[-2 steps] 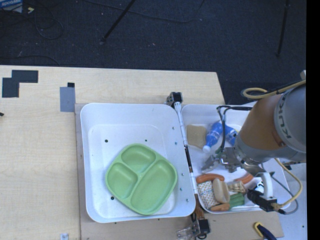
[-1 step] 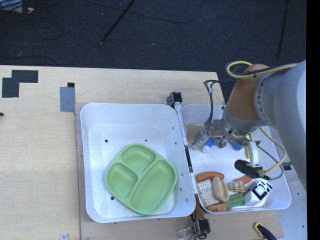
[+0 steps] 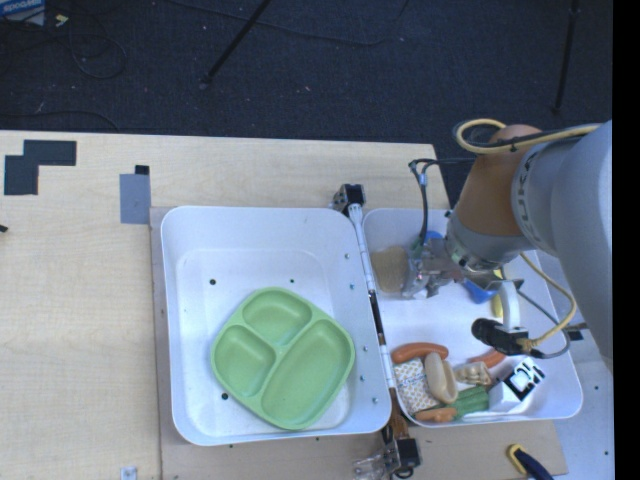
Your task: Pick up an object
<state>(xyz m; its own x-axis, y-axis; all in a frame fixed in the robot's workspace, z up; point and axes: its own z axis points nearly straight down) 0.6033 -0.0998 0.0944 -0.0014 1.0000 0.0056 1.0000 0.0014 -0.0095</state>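
My gripper (image 3: 426, 280) hangs low over the back left part of the right bin (image 3: 560, 408). Just to its left lies a tan, flat object (image 3: 388, 265), very close to the gripper; whether they touch I cannot tell. A blue object (image 3: 479, 290) peeks out from under the wrist on the right. Along the front of this bin lie several toy foods: a red sausage (image 3: 420, 351), a beige bread roll (image 3: 440, 376), a checkered piece (image 3: 410, 380), a green piece (image 3: 470, 400) and an orange carrot (image 3: 436, 416). Nothing is visibly held.
The left bin (image 3: 190, 268) holds a green divided plate (image 3: 284, 356) toward its front right. A ridge (image 3: 366, 278) separates the two bins. The grey arm (image 3: 560, 198) covers the right bin's back right corner. Pale wooden bench (image 3: 70, 308) extends to the left.
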